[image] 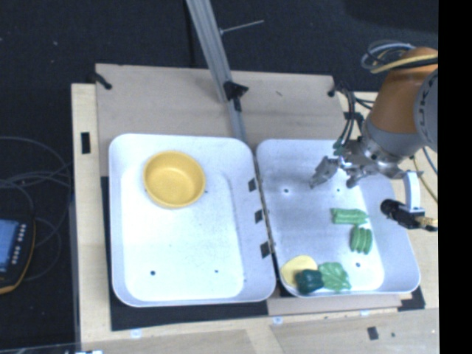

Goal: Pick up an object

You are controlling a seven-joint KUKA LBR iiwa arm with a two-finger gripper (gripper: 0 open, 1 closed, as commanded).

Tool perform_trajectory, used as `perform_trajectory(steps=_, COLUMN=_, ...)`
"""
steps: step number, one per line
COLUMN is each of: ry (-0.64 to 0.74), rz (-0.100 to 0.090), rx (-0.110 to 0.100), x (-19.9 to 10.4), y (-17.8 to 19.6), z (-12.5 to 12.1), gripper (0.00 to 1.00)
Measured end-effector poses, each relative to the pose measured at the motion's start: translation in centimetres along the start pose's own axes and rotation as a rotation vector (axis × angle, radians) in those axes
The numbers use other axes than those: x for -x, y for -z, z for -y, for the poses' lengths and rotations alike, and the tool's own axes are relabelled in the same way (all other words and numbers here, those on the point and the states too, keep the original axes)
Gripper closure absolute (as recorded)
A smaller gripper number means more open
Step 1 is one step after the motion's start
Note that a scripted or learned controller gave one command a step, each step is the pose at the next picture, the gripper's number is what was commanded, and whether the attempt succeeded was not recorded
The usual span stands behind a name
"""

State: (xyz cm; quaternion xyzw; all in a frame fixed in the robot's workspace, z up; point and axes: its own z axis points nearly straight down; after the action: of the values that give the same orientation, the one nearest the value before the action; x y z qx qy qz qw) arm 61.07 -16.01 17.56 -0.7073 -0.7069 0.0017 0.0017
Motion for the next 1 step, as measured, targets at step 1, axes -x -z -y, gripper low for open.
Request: perform_trajectory(steps=1, ry=-0.001, rz=0.000, rx=0.000, x=0.31, y=-6.07, z=-0.43, gripper=0.00)
